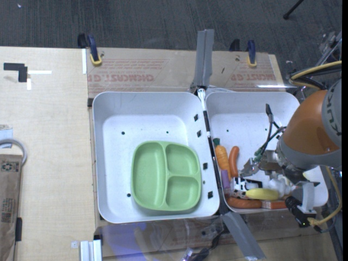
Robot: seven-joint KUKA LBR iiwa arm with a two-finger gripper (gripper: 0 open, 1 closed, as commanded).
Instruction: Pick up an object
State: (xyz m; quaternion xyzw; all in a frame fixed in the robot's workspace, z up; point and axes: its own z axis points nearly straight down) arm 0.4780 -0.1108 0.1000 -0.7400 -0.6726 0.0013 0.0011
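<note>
White plastic formed both shallow bins on the bench. The left white bin [109, 145] contained a light green plastic plate with three compartments [166, 175], which lay flat near the front-right corner of that bin. The right white bin [244, 113] held a cluster of objects along its front-left area: an orange carrot-shaped item [222, 157] beside an orange-red sausage-shaped item [234, 160], a yellow banana-shaped item [262, 193] nearer the front wall, and a long orange-red item [244, 203] against the front wall. The grey arm with the orange band [312, 129] reached into the right bin from the right. The two-finger gripper [251, 166] hung just beside the sausage-shaped item and above the banana-shaped item. Finger spread could not be determined, and no object was visibly held.
</note>
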